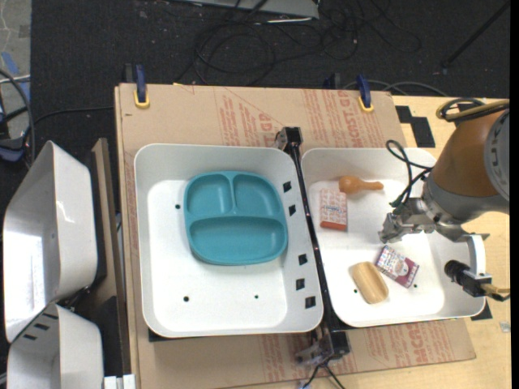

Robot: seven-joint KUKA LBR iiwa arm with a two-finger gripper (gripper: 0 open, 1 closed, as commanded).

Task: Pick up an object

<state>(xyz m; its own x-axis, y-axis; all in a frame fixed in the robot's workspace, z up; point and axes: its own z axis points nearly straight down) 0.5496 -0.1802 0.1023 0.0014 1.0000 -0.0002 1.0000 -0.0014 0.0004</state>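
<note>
We see two shallow white bins side by side on a cardboard-covered bench [243,112]. In the left bin [154,241] a teal plastic divided plate [235,219] lies a little toward its far edge, near the centre. In the right bin [430,302] four things lie: a tan drumstick-shaped toy [359,185] near the far edge, a flat white-and-red packet [332,209] just nearer, toward the left wall, a tan bread-roll-shaped block [369,283] near the front edge, and a small maroon-and-white packet [396,264] just beside it on the right. The grey arm's two-finger gripper [395,227] hangs over the bin's middle, just above the maroon packet. We cannot tell how it is set.
</note>
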